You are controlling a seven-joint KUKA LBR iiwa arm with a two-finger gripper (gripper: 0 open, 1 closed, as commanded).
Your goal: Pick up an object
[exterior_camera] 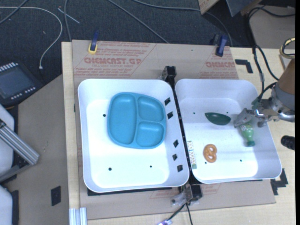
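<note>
Reaching in from the right, over the right bin (262, 170). My gripper (247, 121) sits low at the bin's right side, just above a small green piece (248, 135). The piece lies right under the tips, possibly touching them. Whether my jaws are parted or closed on it, I cannot tell: grey metal and green blur together there. I judge the green piece to be my target, since I am lined up on it.

Other candidates in the same bin: a dark green leaf shape (218, 118) near the middle, just left of my gripper, and an orange pretzel (210, 153) below it, nearer the front. All three lie apart, so none crowds a grasp.

Left bin (89, 139) holds a blue divided plate (137, 120), lying flat, well away from me.

Surface: both bins sit side by side on a cardboard sheet (140, 55), clamped at the back by two blue clips (94, 43). Bench is pale wood. Cables trail over dark carpet (37, 13) behind.
</note>
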